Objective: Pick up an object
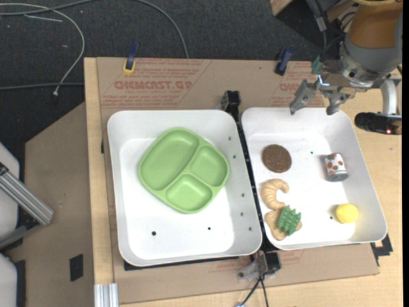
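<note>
The gripper [317,102] hangs over the far edge of the right bin [307,126], near that bin's far right corner. Its 2 fingers [300,101] are spread wide apart, and there is nothing between them.

The right bin has 5 things in it. A round brown cookie [277,158] lies near the left edge, about halfway down. A tan croissant [275,192] sits just below the cookie, close to the left edge. A green spiky toy [289,220] lies on a tan piece in the near left corner, touching the croissant's lower end. A small can [335,166] with red spots lies on its side near the right edge. A yellow ball [346,213] sits close to the near right corner.

The left bin [128,171] holds a green plate [184,169] with 3 parts, lying in the middle and turned at a slant
</note>
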Controlling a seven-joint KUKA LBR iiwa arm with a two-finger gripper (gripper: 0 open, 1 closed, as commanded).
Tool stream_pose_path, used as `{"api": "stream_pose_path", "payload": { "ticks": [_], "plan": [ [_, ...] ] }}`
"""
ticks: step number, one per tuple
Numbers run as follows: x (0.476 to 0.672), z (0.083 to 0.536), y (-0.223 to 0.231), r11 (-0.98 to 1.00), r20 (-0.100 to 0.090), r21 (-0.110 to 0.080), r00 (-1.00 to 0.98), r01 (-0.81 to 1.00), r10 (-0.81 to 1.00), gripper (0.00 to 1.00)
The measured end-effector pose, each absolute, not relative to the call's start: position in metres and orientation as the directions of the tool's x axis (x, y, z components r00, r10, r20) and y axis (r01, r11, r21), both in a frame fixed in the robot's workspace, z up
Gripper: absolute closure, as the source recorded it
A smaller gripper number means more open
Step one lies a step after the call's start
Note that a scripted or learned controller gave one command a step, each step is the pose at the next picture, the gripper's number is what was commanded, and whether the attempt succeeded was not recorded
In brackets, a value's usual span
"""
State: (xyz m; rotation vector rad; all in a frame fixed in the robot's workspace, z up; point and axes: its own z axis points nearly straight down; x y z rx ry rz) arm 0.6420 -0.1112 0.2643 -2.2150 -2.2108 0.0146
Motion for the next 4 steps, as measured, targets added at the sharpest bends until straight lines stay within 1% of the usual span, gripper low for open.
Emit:
{"api": "stream_pose_path", "payload": {
  "ticks": [1,2,4],
  "plan": [
    [0.644,0.273,-0.111,0.000,0.000,-0.001,0.000,1.000,1.000,0.00],
    [0.649,0.217,-0.119,-0.001,0.001,-0.006,0.001,1.000,1.000,0.00],
    [0.664,0.125,-0.122,0.002,0.001,-0.004,-0.002,1.000,1.000,0.00]
  ]
}}
